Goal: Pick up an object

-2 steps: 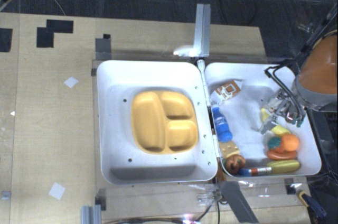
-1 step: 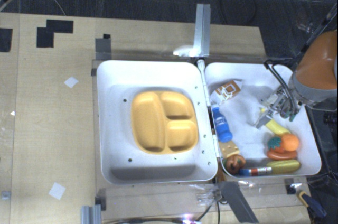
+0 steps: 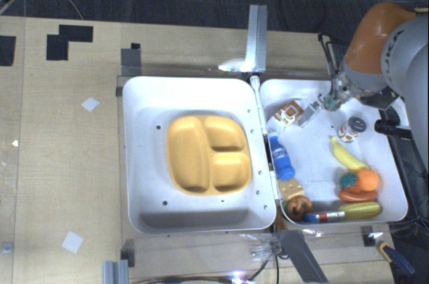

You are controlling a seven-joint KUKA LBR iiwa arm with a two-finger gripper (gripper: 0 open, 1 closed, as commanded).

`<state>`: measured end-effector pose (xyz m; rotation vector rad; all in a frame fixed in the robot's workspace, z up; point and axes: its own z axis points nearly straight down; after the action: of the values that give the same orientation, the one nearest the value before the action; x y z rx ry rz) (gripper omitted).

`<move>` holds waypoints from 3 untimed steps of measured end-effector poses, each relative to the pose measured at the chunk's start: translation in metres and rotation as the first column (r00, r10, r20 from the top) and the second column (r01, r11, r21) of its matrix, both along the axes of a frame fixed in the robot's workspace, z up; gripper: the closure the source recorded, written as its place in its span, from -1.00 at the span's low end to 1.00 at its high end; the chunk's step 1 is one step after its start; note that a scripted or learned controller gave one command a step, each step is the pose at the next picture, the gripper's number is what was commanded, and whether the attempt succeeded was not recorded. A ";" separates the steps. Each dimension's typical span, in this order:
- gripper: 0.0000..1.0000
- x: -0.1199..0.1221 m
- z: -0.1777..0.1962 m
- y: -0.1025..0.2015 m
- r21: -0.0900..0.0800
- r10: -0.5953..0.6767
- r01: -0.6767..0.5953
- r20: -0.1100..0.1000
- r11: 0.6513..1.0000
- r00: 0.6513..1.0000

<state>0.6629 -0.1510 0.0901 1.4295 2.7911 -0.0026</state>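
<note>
Fingers (image 3: 326,102), state unclear, over right bin (image 3: 395,162); small carton (image 3: 288,114) just beside.

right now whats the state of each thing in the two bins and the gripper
yellow tray: flat, right way up, in the left bin
blue bottle: lying on its side by the right bin's left wall
banana: lying flat
small can: upright
brown packet: lying flat
gripper: low over the right bin's back, fingers unclear
</note>
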 end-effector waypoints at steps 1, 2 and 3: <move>-1.00 -0.081 -0.001 -0.060 -0.002 0.027 -0.027 0.004 1.000 1.000; -1.00 -0.104 -0.001 -0.054 0.002 -0.070 0.070 0.009 0.998 0.997; -1.00 -0.148 0.000 -0.024 0.003 -0.157 0.157 0.010 0.988 0.988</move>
<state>0.5146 -0.1745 0.0903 1.6410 2.6629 0.0068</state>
